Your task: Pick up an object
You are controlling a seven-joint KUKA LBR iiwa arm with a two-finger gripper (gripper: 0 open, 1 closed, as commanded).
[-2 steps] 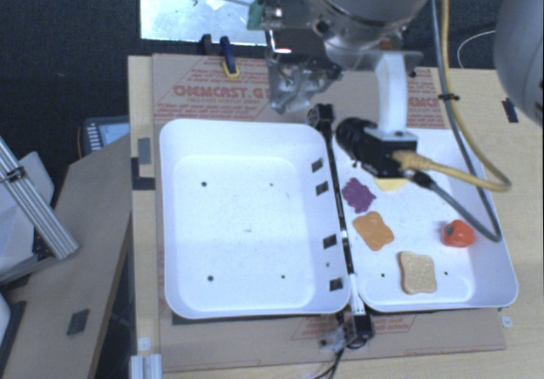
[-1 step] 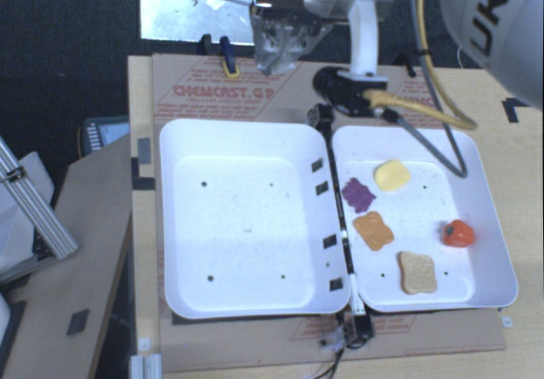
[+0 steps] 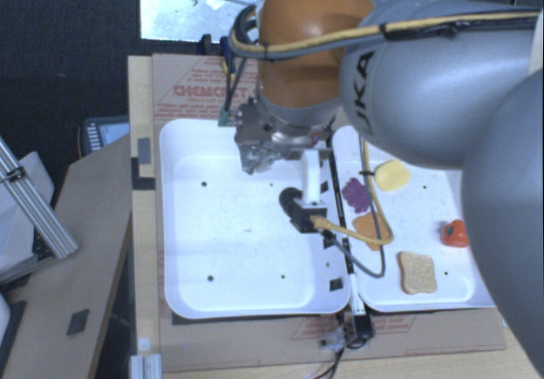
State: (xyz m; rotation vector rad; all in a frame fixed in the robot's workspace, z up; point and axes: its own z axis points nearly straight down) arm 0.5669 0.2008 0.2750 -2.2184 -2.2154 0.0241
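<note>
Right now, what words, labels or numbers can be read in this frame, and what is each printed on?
"CHEMCRE...": red print on the cardboard sheet under the bins; the end of the word is hidden behind the wrist.
"KA": black letters on the grey arm link; the letters before them are cut off.
Smaller red lines on the cardboard, at its back and along its front edge: too blurred to read.

My arm [image 3: 442, 80] reaches in from the worktop's right edge, wrist [image 3: 289, 118] turned down. My jaws hang toward its far edge.
</note>
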